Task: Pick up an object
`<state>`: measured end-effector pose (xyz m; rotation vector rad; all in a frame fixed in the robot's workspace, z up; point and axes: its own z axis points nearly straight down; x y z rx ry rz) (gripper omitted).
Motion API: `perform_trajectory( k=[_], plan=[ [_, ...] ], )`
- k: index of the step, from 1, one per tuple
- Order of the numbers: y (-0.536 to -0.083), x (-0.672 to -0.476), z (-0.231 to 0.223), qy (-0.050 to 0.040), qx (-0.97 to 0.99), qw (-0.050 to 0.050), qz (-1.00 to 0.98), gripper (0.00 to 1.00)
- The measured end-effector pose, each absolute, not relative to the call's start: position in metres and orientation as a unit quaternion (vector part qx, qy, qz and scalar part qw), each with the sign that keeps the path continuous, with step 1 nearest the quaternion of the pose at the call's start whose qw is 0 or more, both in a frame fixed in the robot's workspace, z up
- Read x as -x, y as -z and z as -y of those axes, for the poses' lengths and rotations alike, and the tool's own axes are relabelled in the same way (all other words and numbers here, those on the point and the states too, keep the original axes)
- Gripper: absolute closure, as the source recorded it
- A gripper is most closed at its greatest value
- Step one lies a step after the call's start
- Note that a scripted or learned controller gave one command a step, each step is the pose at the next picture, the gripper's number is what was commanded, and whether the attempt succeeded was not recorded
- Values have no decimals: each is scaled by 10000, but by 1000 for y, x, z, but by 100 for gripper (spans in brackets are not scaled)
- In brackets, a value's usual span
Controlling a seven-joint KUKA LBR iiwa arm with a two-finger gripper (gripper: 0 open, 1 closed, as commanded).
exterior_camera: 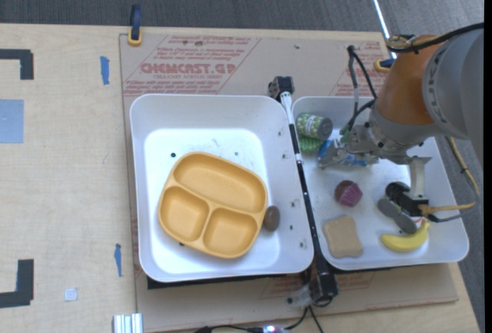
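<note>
A small green cylindrical can (314, 126) lies on its side in the upper left corner of the right-hand shallow white bin (442, 248), close to the wall that bin shares with its neighbour. The two-finger gripper (344, 154) is low over this bin, just right of and below the can, and nothing can be seen held in it; whether it is open or closed cannot be told from this angle. Below the gripper sits a small round purple object (348, 193), and below that a tan slice of toy bread (342, 237) lies flat near the bin's front edge. A yellow banana (405, 240) lies in the front right part of the same bin, well apart from the can. The grey arm with its orange band (419, 89) reaches in over the bin's right side. The left-hand white bin (200, 120) holds a yellow-orange three-compartment plastic plate (213, 204), with a small brown oval object (270, 218) touching its right rim. Both bins rest on a pale wooden bench (69, 193).
</note>
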<state>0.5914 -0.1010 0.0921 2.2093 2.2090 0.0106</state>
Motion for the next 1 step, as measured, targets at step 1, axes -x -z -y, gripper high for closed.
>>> perform_trajectory(
  k=[1],
  plan=[
    [-91,-586,104,-40,-7064,56,-7078,0]
  ],
)
